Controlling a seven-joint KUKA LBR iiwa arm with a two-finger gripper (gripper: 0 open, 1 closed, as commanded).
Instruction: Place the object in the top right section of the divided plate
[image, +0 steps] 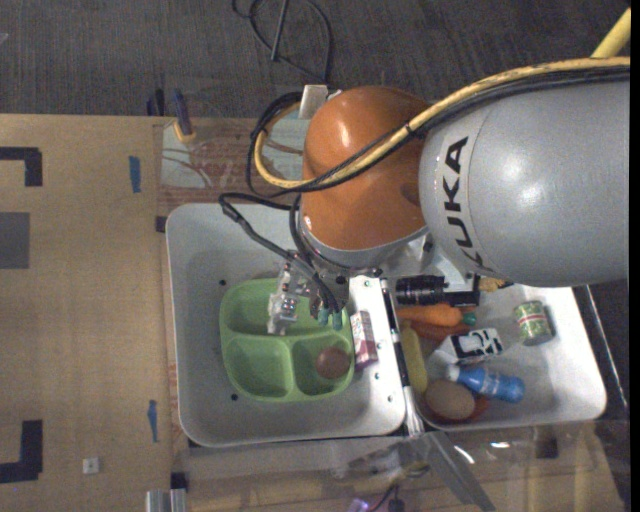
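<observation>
A large grey robot arm (530, 180) with an orange band reaches in from the right over two shallow white bins set side by side. In the left bin (195, 330) sits a green divided plate (250, 355), near the bin's right wall. The gripper (300, 305) hangs over the plate's upper right section. I cannot tell how its fingers stand or whether anything is in them.

A small round brown object (332, 362), likely the thing to place, lies in the plate's lower right section, just below the gripper. It looks light, firm and smooth, probably plastic toy food, so it may roll or slip. Judging by its shape, a pinch across its widest middle seems best. Being nearly round, it shows no clear long axis or pointing direction.

The right bin (585, 385) holds assorted toy food and small containers.
</observation>
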